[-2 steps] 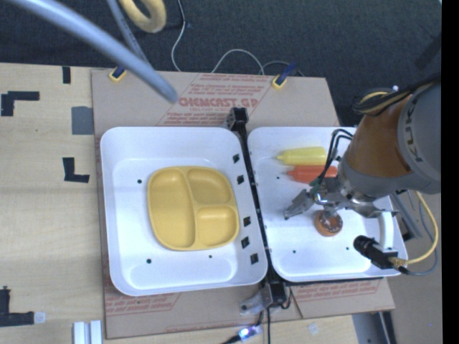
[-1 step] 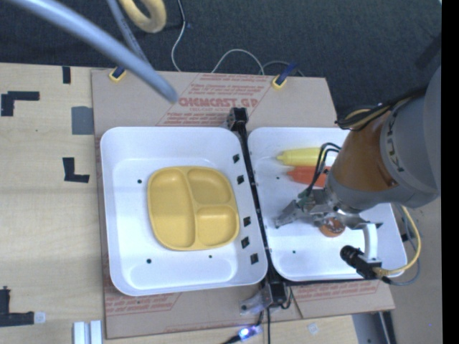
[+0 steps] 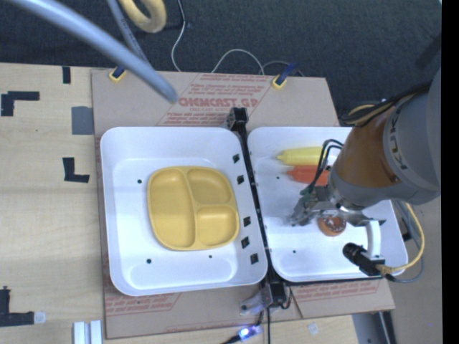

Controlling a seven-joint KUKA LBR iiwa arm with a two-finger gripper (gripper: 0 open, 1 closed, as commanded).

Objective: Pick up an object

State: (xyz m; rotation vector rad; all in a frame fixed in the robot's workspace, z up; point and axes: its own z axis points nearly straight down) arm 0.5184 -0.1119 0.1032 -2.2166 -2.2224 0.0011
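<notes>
Arm covers right bin; yellow, orange items half hidden.

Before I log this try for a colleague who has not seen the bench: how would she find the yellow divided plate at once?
Start at the two white bins set side by side and take the left bin, away from the arm. The yellow divided plate lies flat near its middle. It is the large rounded-square thing with three compartments, unlike the small yellow and orange items in the right bin.
</notes>
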